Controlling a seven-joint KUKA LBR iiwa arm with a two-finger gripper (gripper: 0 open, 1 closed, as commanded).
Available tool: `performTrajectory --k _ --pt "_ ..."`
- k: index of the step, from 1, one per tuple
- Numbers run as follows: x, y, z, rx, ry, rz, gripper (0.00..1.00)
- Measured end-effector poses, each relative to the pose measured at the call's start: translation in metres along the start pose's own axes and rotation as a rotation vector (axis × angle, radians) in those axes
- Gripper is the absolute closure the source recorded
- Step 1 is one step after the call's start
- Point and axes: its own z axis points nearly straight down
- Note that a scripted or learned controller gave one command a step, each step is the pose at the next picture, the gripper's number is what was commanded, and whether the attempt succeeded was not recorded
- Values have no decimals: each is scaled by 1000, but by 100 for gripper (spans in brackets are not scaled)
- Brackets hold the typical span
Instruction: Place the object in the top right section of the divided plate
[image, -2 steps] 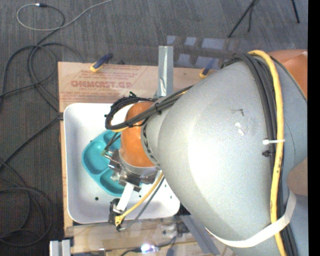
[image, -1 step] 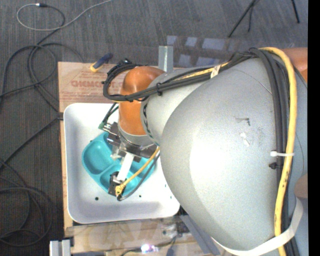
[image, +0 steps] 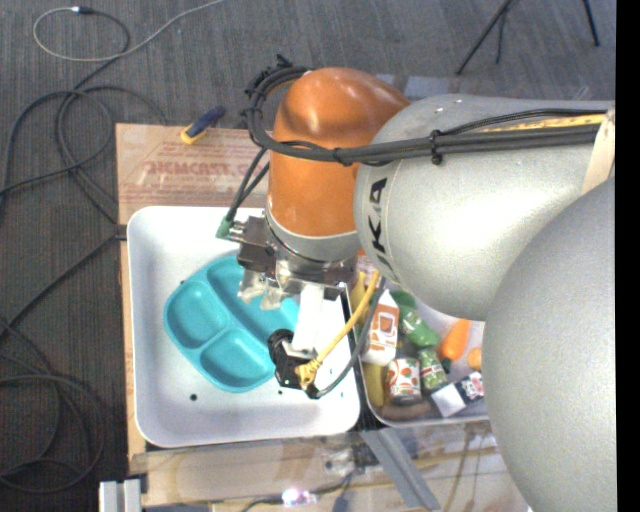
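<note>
Object: not identifiable here. Candidates are small packaged items (a white-and-red carton (image: 383, 335), a small can (image: 404, 380), an orange piece (image: 455, 340)) heaped in the right bin (image: 372, 408); which one is meant cannot be told. Divided plate (image: 215, 335), teal, lies in the left bin (image: 150, 300), well apart from that heap. Claw (image: 262, 290) sits over the plate's upper right edge; cannot tell whether it grips anything. Judgement: these items look light and stiff; cartons would dent under hard squeeze, the can may slip. Best hold across flat opposing sides, mid-body. The arm (image: 330, 150) hides part of the plate.
</note>
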Motion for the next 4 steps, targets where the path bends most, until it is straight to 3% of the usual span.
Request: performTrajectory --k 1,2,3,4 --pt "32 -22 98 5 0 4 100" --pt "41 13 35 1 0 -67 100" --pt "32 -22 88 4 0 -124 100" --pt "18 -17 94 2 2 -416 100"
